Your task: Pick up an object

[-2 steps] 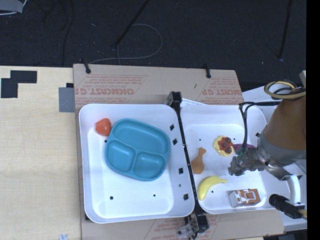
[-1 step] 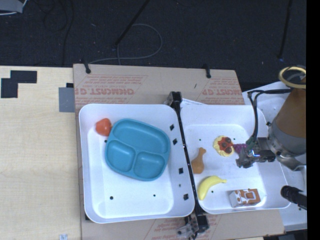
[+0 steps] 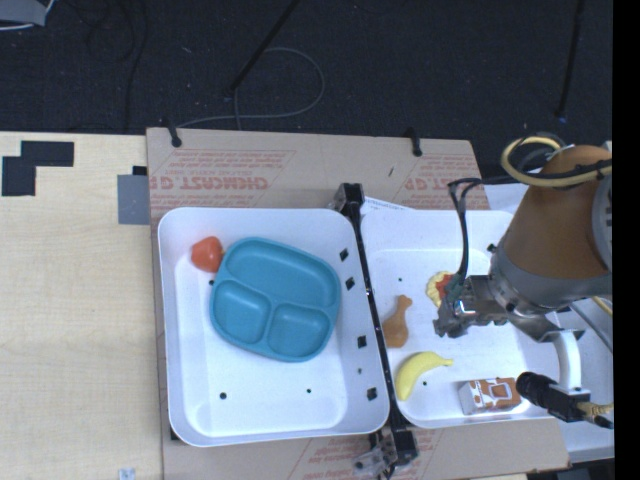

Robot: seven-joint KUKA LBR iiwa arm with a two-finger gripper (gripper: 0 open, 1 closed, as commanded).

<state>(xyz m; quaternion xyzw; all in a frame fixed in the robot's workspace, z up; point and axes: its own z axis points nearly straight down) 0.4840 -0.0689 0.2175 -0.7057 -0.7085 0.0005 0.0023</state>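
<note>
In the left white bin (image 3: 190,408) lie a small red-orange rounded toy (image 3: 206,254) near the upper left corner and, touching or just beside it, a blue plastic divided plate (image 3: 273,298) with three compartments; neither lies near the arm. Past the black divider, the right white bin (image 3: 420,258) holds the likelier targets: a tan plastic drumstick-shaped toy (image 3: 398,320) whose long axis runs roughly up and down the view, a yellow plastic banana (image 3: 420,371) below it lying slantwise, a small orange-and-white printed box (image 3: 491,395) further right near the front rim, and a yellow and red scrap of a toy (image 3: 438,287) partly covered by the tool. The dark two-finger gripper (image 3: 452,318) sits just right of the drumstick, apart from it, with the banana below and slightly left. Whether the claw is wide or narrow I cannot tell; it is dark and blurred against its cables. As a judgement, the drumstick is nearest, calling for a short shift leftward. The wrist's bulk hides the bin's right part.
</note>
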